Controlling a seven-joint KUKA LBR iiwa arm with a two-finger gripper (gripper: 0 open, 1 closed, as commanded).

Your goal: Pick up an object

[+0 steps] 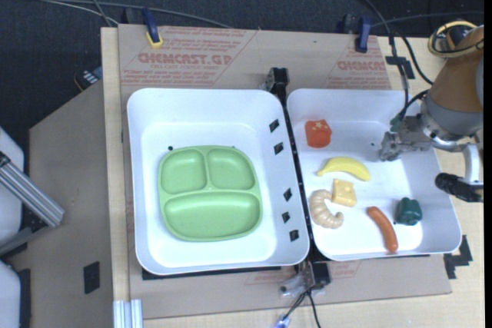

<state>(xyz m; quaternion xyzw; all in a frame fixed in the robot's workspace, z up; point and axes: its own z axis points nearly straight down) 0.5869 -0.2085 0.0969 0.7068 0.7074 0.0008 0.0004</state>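
Plainly the gripper (390, 147), grip state untellable, hangs near the right bin's (438, 242) far-right edge; it may miss the banana (344, 167).

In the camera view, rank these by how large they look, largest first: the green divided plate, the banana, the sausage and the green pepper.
1. green divided plate, by far the largest
2. banana and sausage, which look about alike in length, so I won't rank them
3. green pepper, smallest
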